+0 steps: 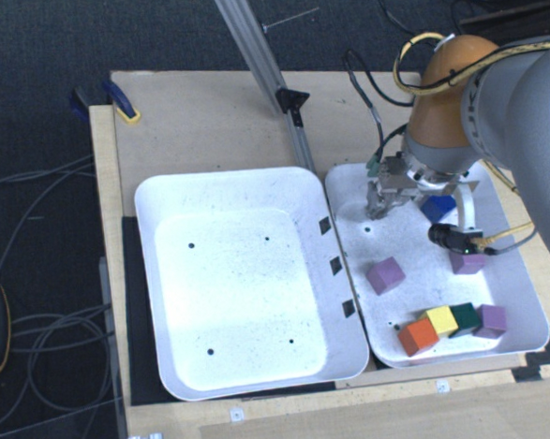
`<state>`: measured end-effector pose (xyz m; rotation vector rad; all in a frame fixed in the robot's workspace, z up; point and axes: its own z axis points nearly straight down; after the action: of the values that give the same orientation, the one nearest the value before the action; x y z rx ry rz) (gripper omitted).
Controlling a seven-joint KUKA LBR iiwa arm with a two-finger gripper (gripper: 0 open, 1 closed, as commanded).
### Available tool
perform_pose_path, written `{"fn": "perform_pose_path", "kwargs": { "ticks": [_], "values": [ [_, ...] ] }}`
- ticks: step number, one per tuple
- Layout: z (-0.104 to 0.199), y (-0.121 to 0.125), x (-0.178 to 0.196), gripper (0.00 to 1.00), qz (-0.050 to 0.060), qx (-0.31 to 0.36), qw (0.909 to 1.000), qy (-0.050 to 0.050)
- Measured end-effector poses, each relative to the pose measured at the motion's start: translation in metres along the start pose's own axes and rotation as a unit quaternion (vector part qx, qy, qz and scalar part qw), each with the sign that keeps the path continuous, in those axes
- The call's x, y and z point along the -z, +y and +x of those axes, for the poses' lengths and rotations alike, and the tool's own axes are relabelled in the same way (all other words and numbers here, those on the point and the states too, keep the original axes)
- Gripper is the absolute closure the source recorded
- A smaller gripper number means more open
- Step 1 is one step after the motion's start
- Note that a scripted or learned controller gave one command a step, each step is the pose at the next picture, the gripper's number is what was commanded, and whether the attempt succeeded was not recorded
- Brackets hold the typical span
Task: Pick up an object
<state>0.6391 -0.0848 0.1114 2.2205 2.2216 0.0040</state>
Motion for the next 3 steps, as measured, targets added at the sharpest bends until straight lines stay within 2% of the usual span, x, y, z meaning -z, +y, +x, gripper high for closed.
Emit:
{"fn": "perform_pose_path", "kwargs": {
  "ticks": [1,3],
  "values": [
    [-0.006,0.01,0.053,1.0,-0.003,0.0,1.0,-0.001],
    [-0.004,-0.001,0.155,1.0,-0.003,0.001,1.0,-0.001]
  ]
}}
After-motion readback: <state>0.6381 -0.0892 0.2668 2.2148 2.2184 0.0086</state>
